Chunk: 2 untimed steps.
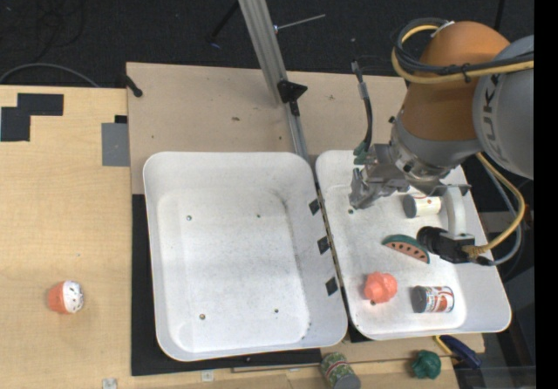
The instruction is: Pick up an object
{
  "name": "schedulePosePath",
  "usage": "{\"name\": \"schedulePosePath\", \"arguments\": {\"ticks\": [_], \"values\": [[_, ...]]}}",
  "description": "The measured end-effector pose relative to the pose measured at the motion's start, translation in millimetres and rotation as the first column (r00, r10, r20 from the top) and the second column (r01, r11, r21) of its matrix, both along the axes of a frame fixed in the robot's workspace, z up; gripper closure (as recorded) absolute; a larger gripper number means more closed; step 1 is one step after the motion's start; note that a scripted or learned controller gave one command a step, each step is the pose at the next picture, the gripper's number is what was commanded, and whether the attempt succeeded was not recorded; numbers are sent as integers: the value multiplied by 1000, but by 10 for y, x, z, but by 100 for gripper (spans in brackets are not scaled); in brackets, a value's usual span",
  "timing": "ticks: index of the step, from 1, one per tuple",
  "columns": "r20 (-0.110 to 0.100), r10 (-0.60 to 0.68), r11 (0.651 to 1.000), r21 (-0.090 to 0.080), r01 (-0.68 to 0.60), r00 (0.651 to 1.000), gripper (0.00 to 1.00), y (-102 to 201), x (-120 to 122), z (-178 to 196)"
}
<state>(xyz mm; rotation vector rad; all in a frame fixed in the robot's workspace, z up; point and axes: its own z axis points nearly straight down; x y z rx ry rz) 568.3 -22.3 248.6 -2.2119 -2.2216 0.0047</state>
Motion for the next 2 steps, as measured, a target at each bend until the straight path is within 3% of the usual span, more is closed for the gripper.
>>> {"name": "schedulePosePath", "arguments": {"ticks": [2], "values": [[0,-1,1000,-1,1,1000,100,851,-526,5]]}}
